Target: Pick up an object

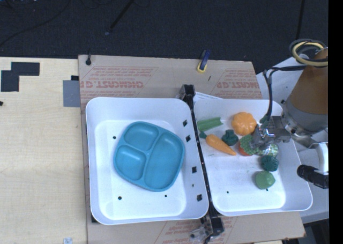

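Tool (263,137) low over toy food at right-centre of frame, grip state impossible to tell, blue tray (149,155) at centre-left

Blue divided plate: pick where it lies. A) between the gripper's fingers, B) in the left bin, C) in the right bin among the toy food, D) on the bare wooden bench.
B: the blue divided plate lies flat on the floor of the left bin, apart from the toy food.

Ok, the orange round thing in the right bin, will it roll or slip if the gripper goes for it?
The orange round piece looks smooth and rounded, so it would probably roll if nudged and may slip from a two-finger pinch. It looks like toy food, so likely light. The dark green piece beside it might stop it rolling that way.
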Action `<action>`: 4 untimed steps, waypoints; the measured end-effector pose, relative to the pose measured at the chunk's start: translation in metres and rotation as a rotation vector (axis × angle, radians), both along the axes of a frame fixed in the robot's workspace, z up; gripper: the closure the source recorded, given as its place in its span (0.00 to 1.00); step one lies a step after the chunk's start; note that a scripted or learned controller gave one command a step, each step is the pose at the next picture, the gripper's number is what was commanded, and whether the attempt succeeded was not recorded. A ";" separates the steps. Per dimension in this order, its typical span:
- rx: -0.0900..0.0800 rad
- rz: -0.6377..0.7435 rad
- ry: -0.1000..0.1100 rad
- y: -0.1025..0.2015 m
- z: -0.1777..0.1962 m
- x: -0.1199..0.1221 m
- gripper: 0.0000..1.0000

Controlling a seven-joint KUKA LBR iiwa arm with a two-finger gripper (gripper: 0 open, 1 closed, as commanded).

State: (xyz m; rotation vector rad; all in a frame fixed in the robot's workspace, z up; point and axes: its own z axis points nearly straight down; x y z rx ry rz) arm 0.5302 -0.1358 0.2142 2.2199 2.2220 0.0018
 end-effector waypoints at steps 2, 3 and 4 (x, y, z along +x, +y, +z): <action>0.001 0.003 0.003 0.029 0.004 0.037 1.00; 0.001 0.003 0.001 0.063 0.016 0.070 1.00; 0.001 0.003 0.002 0.101 0.006 0.106 1.00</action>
